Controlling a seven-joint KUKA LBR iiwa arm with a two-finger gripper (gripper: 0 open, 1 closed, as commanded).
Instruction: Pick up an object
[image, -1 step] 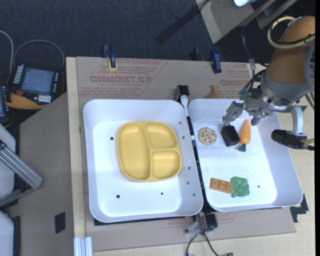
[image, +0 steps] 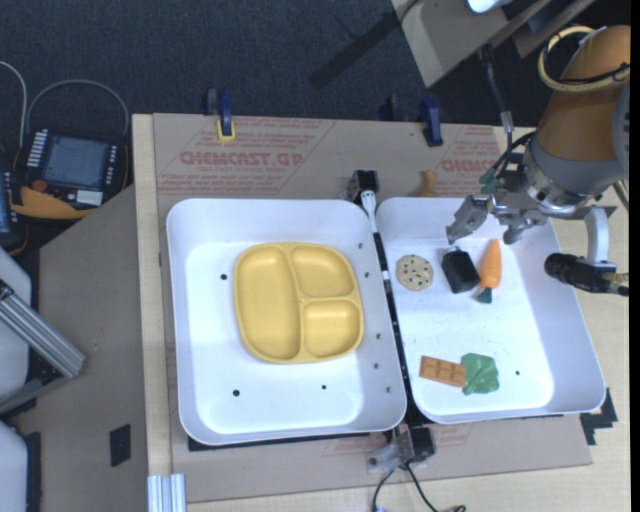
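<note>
The right bin (image: 560, 340) holds a round speckled cookie (image: 413, 272), a small black block (image: 459, 270), an orange carrot (image: 491, 262) with a green tip, a brown waffle-like cracker (image: 442, 371) and a green broccoli piece (image: 481, 374). My gripper (image: 488, 228) hangs over the far part of this bin, just above the black block and the carrot. It is open, its two grey fingers (image: 460, 222) spread apart with nothing between them.
A yellow divided plate (image: 298, 300) lies in the left bin (image: 200, 330). A ridge with black clips (image: 366, 186) separates the bins. The arm's wrist and cables (image: 580, 150) stand at the upper right, over the right bin's far corner.
</note>
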